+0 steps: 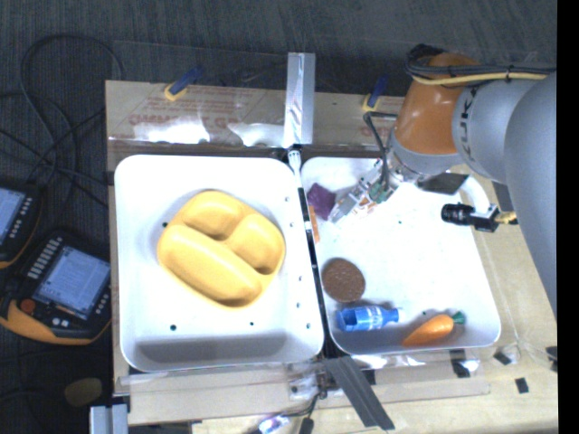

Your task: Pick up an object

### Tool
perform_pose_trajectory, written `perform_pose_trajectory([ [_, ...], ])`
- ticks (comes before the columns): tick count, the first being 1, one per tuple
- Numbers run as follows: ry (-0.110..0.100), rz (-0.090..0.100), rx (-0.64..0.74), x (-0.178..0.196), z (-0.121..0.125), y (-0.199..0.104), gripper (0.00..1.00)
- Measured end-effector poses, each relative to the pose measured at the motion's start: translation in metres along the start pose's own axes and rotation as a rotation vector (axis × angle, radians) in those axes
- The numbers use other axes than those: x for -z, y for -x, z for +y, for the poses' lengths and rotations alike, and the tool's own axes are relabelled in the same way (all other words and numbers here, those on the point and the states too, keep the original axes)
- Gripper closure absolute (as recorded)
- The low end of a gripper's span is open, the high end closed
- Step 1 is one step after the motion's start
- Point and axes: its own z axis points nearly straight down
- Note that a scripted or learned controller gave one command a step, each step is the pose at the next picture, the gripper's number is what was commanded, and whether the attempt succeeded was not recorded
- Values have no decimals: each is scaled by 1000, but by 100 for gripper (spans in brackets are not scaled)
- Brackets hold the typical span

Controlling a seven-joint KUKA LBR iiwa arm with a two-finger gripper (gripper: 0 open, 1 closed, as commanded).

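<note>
Carrot [429, 329] hugs the right bin [479, 278] near rim, gripper [362, 197] far corner.

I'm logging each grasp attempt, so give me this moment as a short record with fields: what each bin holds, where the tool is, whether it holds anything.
left bin: one large yellow bun-shaped object
right bin: purple item, brown disc, blue bottle lying down, toy carrot
tool: low over the right bin's far left corner, beside the purple item
held object: none seen between the fingers
finger state: cannot tell
</note>
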Motion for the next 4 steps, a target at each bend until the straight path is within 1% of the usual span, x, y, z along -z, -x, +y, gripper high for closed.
perform_pose_trajectory([
  [1,-40,39,-103,74,3,-12,0],
  [2,-27,30,133,12,3,2,0],
  [3,-33,34,129,-22,-5,-8,0],
  [4,-28,32,128,-10,-3,-7,100],
])
